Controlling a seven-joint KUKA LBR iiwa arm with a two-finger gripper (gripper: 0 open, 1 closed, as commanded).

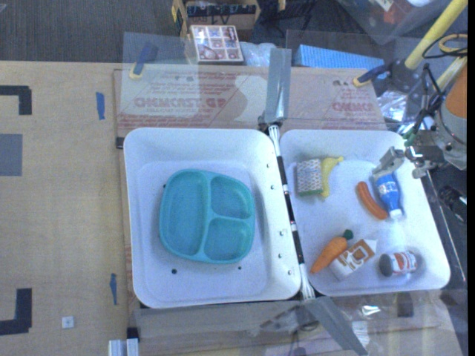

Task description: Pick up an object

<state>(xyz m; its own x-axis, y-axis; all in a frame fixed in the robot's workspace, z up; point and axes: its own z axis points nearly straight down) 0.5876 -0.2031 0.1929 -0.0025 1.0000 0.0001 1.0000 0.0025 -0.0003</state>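
In the right bin, the blue bottle lies just below the gripper, beside the hot dog. I cannot tell the gripper's state. Bare white floor shows right of the bottle.

A teal divided plate lies in the left bin.

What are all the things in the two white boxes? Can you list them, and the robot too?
left bin: 1, white, left side of bench
plate: 1, teal, three sections, in left bin
right bin: 1, white, right side of bench
sponge: 1, pale with yellow, right bin top left
sausage: 1, orange-red, right bin middle
bottle: 1, blue and white, beside sausage
carrot: 1, orange, right bin bottom
carton: 1, white and orange, touching carrot
can: 1, lying down, bottom right
gripper: 1, grey, over right bin's far right edge
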